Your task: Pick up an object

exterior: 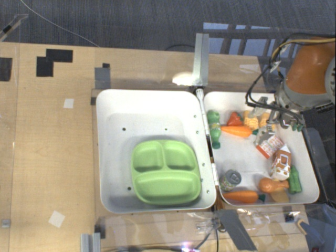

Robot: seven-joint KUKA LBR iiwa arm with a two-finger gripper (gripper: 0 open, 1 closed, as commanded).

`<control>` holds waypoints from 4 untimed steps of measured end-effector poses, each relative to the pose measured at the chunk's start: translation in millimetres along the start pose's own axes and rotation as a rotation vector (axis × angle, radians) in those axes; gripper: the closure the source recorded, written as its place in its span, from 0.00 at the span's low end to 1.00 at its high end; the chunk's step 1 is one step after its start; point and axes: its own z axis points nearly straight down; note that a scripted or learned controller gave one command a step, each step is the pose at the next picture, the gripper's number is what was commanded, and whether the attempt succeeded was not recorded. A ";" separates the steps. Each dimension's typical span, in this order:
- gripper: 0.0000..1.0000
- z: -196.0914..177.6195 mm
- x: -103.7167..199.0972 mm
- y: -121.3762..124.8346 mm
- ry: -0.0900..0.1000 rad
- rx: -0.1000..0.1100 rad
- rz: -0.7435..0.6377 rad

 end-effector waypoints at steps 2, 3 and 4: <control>0.00 7.8 52.2 -2.2 -0.050 0.011 -0.044; 0.00 8.2 37.3 36.1 -0.047 0.010 -0.036; 0.00 9.0 20.5 69.0 -0.044 0.005 0.084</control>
